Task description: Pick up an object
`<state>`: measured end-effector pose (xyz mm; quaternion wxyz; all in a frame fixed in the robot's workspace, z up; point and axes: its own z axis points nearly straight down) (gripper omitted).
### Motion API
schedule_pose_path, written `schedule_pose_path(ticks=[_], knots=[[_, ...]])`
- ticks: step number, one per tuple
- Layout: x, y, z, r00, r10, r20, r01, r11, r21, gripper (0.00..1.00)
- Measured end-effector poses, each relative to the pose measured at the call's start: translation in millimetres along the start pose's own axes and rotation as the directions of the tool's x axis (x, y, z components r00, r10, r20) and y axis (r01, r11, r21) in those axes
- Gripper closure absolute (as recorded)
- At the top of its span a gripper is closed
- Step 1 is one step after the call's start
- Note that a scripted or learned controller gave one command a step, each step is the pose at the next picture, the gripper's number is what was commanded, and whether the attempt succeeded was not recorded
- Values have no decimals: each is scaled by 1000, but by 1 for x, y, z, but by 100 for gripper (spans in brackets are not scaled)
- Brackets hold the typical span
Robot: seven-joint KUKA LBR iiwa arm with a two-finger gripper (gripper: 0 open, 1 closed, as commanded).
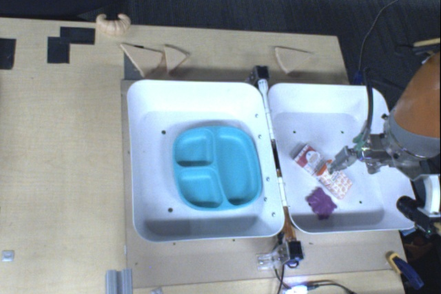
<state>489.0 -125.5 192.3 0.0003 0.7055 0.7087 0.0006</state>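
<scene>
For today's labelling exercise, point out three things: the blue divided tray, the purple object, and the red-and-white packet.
blue divided tray [218, 166], camera view, on the ridge between its compartments.
purple object [320, 202], camera view, on its middle.
red-and-white packet [308, 158], camera view, on its upper face.

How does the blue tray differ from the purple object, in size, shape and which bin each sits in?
The blue tray is far larger than the purple object. The tray is a rounded rectangle with three compartments; the purple object is a small irregular lump. The tray lies in the left bin, the purple object in the right bin, near the gripper. Both rest on a bin floor.
</scene>
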Motion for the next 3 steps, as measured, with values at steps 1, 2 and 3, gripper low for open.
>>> schedule_pose_path(ticks=[1, 2, 3], knots=[[-33, 0, 105, 1000, 3, 2, -3, 1000, -7, 0], [-34, 2, 94, 1000, 2, 5, -2, 1000, -13, 100], [16, 14, -21, 1000, -1, 0, 1, 1000, -4, 100]])
